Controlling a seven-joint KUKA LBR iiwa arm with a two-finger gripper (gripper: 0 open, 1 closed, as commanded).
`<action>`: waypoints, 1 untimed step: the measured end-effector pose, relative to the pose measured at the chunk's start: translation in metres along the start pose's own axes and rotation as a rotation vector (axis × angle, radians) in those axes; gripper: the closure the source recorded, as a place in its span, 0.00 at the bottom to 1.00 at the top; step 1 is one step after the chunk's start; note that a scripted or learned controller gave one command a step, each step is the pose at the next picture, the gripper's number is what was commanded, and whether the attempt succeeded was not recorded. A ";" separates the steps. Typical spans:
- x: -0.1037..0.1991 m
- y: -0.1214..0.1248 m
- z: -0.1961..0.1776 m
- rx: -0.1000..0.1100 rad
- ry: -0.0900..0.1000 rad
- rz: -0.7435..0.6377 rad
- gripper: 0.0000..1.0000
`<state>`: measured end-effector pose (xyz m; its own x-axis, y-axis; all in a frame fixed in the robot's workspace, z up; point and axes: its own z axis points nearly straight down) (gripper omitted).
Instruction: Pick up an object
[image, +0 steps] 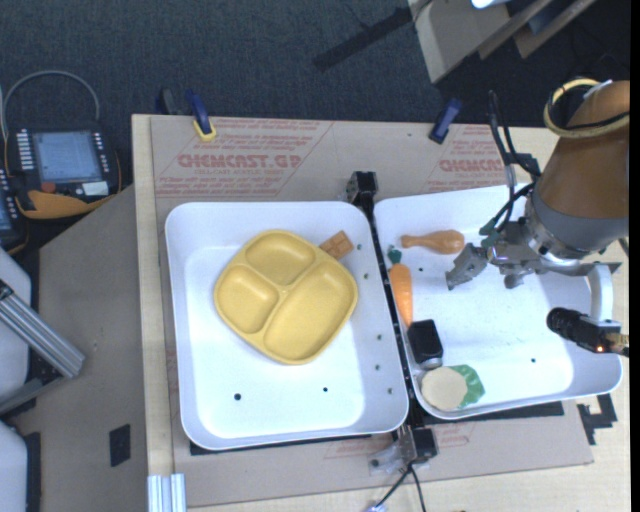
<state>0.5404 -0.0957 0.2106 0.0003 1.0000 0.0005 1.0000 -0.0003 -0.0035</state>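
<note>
Camera view: 2 white bins sit side by side. The left bin (190, 330) holds a yellow divided plate (285, 295) with a small brown block (337, 244) at its far right edge. The right bin (560, 375) holds a drumstick (434, 241), carrot (401, 292), black block (425, 341) and round cream-and-green item (452, 386). The gripper (488, 266) hangs right of the drumstick, fingers spread, grasping nothing.

Yellow plate (286, 296); orange carrot (402, 295); tan drumstick (435, 241); black block (425, 341); white bins (190, 330).
</note>
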 end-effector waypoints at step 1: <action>0.000 0.001 -0.001 -0.004 0.000 -0.001 0.00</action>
<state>0.5414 -0.0957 0.2121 -0.0003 1.0000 0.0003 1.0000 0.0003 0.0001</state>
